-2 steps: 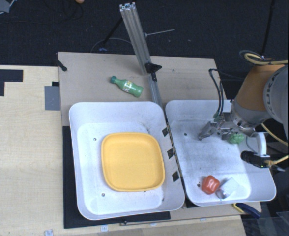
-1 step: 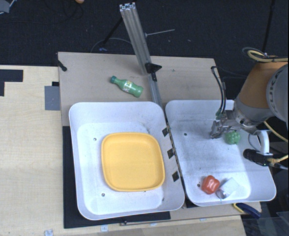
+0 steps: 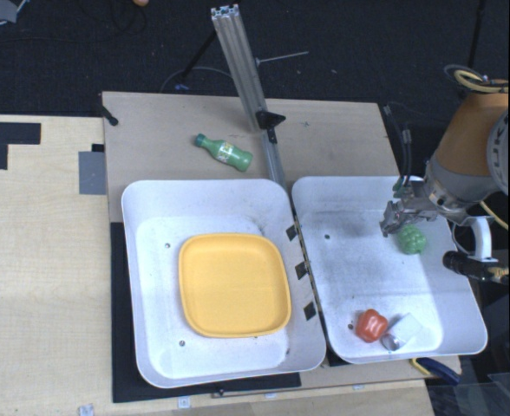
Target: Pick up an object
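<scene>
Dark carpeted floor (image 3: 342, 24) surrounds a pale wooden bench (image 3: 324, 137).

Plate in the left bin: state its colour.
The plate is plain yellow, seen clearly in the camera view.

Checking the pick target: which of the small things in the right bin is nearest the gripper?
The green ball, against the bin's right wall, just under the gripper. The red object and the clear piece lie near the front edge.

We see our grey arm (image 3: 474, 150), orange-banded above the wrist, reaching in from the right and angled downward, its gripper (image 3: 400, 221) low over the right side.
</scene>
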Controlling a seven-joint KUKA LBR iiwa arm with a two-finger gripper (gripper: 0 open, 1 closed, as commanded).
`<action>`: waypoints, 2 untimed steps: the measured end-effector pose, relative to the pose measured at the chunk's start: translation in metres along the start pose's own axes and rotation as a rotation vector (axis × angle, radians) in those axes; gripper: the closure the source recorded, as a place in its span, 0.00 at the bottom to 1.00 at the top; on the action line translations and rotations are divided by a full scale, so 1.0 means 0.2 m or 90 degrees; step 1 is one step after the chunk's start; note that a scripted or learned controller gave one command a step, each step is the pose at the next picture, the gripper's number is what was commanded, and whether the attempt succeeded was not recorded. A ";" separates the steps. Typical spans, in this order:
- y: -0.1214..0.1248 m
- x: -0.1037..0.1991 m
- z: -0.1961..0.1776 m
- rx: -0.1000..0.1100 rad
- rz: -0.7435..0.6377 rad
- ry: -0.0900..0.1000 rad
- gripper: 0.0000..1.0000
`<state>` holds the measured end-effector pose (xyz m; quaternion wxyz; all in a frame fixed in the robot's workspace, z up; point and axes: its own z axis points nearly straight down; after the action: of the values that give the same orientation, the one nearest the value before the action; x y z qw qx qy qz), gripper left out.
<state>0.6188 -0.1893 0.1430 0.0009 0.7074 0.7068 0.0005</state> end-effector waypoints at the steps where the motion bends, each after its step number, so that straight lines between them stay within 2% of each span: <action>1: 0.01 -0.01 -0.21 -0.001 0.000 0.000 1.00; 2: 0.01 -0.02 -0.38 0.000 0.000 0.000 1.00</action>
<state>0.6207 -0.1927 0.2193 0.0011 0.7074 0.7068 0.0006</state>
